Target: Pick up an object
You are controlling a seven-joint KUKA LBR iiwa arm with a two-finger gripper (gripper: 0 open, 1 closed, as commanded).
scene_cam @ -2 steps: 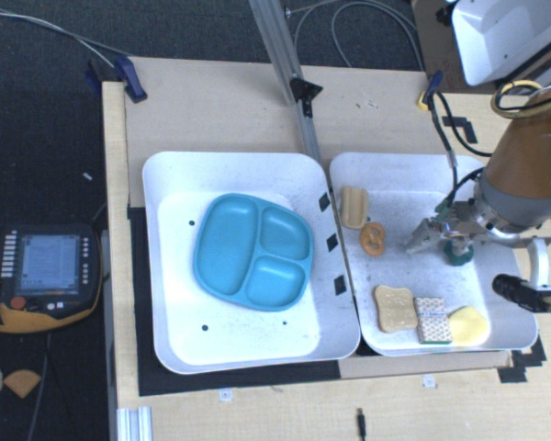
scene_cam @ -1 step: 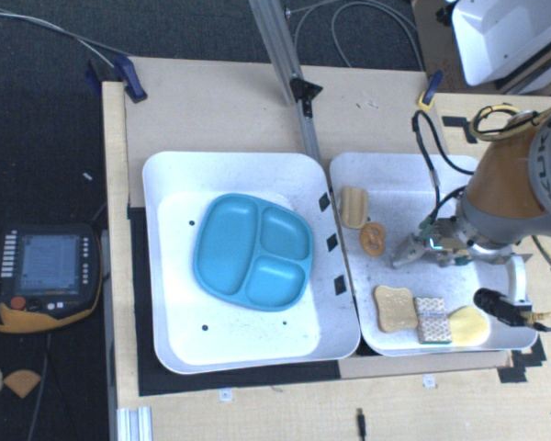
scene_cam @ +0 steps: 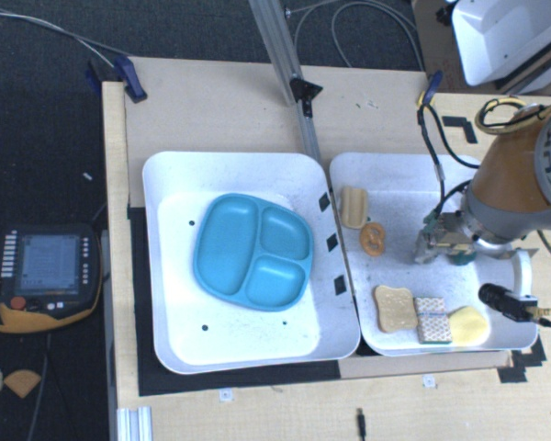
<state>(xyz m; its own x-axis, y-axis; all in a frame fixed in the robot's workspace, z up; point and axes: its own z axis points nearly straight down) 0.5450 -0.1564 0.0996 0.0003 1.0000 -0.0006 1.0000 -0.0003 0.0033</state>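
1. Cannot tell whether the jaws stand released or clenched: seen from above, with the wrist over them.
2. Gripper (scene_cam: 444,243) low in the right bin (scene_cam: 395,168), near its middle, on or just over the floor; nothing seen held.
3. Arm (scene_cam: 519,177) reaching in from the right, orange band above the wrist.
4. Beside the gripper, to its left: a small orange piece (scene_cam: 373,239), apart from it.
5. Above that piece, by the bin's left wall: a tan block (scene_cam: 353,206).
6. Along the right bin's near wall, in a row: toast (scene_cam: 396,309), a checkered square (scene_cam: 432,320) touching it, then a yellow lump (scene_cam: 468,325).
7. Left bin (scene_cam: 165,186): a blue divided plate (scene_cam: 253,250), three compartments, lying on the floor near the middle.
8. On the dark floor left of the bench: a handheld pendant (scene_cam: 44,272) with a screen.
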